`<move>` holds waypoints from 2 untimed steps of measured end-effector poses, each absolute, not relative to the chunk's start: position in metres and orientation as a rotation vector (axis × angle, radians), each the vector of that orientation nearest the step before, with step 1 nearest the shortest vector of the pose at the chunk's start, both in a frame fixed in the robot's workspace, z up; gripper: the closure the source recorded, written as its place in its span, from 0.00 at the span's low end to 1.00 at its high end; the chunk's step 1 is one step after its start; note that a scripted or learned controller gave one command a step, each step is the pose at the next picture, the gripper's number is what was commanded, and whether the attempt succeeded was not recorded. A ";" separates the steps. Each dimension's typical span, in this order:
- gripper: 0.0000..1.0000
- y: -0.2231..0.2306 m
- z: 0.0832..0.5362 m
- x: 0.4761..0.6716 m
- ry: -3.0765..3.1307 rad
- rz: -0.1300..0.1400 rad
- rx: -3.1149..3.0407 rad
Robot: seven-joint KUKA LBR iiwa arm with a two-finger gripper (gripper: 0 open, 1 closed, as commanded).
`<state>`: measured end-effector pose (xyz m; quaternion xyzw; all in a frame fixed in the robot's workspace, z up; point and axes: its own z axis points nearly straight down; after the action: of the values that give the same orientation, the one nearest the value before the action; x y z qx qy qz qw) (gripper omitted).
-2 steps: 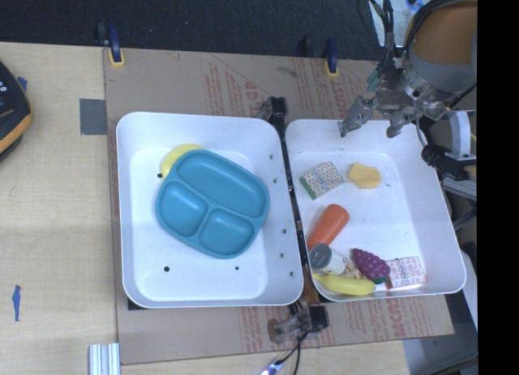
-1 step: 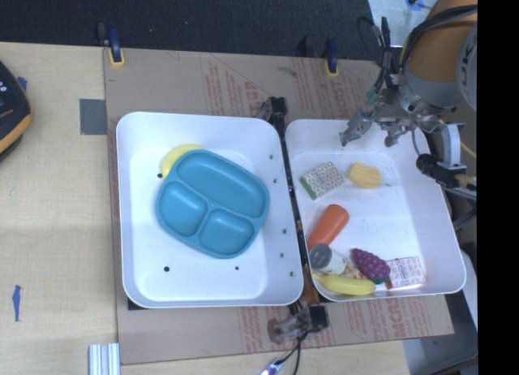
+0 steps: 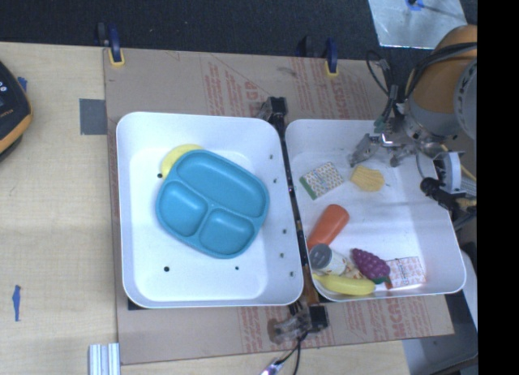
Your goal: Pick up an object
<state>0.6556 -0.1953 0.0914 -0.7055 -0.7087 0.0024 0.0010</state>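
Two shallow white bins (image 3: 130, 203) sit side by side on the desk. One claw (image 3: 375, 148), fingers spread, hovers beside one pale yellow lump (image 3: 367, 178) near the right bin's far edge (the yellow disc (image 3: 178, 156) is half hidden under a blue divided plate (image 3: 212, 202)).

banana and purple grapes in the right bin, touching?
Touching. The camera view shows the purple grapes lying against the upper edge of the banana, with no white bin floor between them.

Faint red print runs along the brown cardboard sheet (image 3: 235, 81) under the bins, too blurred to read.
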 end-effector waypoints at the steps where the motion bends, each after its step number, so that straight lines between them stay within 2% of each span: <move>1: 0.00 -0.166 0.257 0.643 -2.228 0.000 -2.218; 2: 0.00 -0.182 0.140 0.655 -2.223 0.008 -2.214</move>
<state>0.6554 -0.1818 0.1403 -0.7055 -0.7087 0.0024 0.0021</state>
